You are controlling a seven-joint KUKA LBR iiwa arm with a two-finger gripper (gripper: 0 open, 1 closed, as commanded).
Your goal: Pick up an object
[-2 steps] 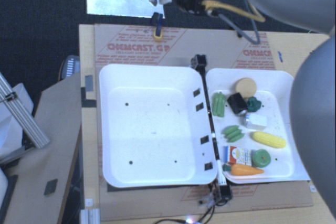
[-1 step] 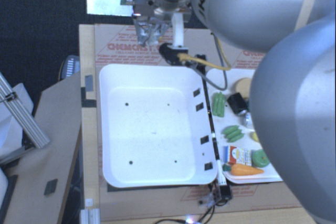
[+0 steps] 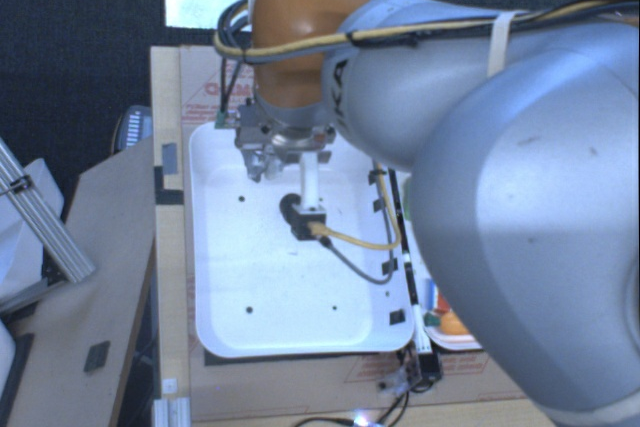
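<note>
Well, my grey arm looms widest. The left bin lies under my claw; open or closed, I cannot tell. Red print on the cardboard is unreadable. An orange object peeks from beneath my arm.

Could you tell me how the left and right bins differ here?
The left bin lies almost fully in view; the right bin is mostly hidden behind the arm. The left bin's floor is plain white with small dark specks; the right bin's exposed corner shows an orange item. The gripper hangs over the left bin, not the right. Both are white.
</note>
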